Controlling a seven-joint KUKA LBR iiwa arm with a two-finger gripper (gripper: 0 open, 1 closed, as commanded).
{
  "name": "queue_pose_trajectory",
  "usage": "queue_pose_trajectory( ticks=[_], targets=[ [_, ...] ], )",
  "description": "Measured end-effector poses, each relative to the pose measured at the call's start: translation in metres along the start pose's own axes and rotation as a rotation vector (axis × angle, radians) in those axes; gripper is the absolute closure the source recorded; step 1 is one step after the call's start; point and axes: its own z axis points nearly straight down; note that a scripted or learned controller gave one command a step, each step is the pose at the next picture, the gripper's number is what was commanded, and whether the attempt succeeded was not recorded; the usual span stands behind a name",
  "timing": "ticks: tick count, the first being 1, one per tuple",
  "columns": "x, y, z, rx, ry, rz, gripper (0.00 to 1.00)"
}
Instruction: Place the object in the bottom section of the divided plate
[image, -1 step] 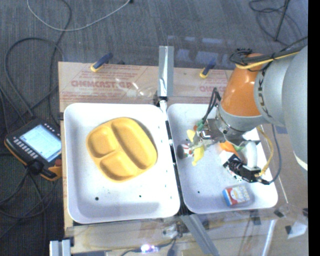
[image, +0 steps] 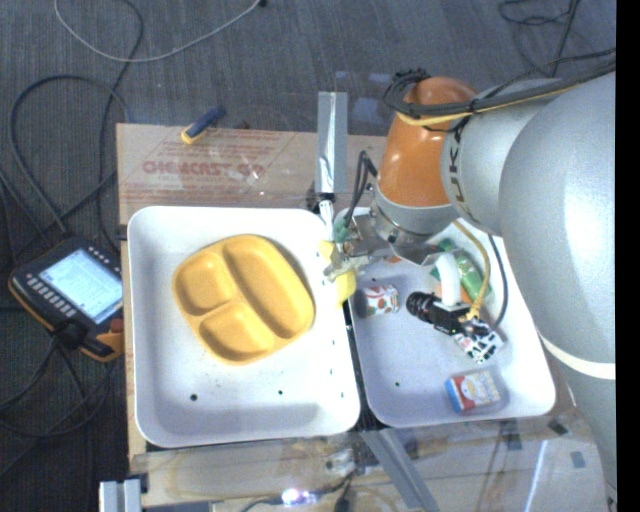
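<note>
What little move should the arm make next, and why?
Probably a short carry toward the view's left and slightly down. The gripper hangs over the rims where the two bins meet, with a small yellow object right at it; whether it is gripped cannot be told. The divided plate lies in the left bin, its bottom section further left and lower.

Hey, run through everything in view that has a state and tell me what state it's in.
divided plate: right way up in the left bin, all sections empty.
gripper: low over the rim between the bins.
yellow object: at that rim, under the gripper; held or not, unclear.
red-and-white carton: loose in the right bin.
blue box: flat in the right bin.
pendant: screen lit.
</note>
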Motion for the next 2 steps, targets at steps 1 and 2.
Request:
queue_pose_trajectory(
  ticks=[1,2],
  targets=[
    [0.064,0.007,-0.007,0.000,0.001,-0.034,1.00],
    [0.107,0.014,-0.016,-0.003,0.001,-0.649,1.00]
  ],
)
